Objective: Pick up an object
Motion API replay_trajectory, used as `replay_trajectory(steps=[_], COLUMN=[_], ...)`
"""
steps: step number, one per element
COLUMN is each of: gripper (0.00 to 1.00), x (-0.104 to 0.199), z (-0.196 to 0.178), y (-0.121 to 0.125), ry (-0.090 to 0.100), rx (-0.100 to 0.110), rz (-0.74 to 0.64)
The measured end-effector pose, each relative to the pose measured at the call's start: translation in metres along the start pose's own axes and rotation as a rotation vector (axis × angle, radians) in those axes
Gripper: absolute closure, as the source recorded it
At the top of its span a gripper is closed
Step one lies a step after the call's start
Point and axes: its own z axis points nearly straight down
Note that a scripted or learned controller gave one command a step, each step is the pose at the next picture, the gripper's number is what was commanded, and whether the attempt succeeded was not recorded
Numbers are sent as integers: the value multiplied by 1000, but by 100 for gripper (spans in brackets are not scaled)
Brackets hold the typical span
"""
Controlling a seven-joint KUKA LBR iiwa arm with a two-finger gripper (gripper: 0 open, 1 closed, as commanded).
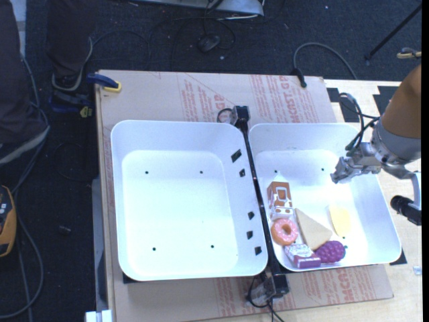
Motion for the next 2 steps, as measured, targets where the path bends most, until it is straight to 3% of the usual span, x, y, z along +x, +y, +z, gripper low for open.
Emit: replay_trajectory(steps=[2], gripper=[100], x=[-5], z=[-105], y=[0], ry=[0], rx=[0], rz=[-1])
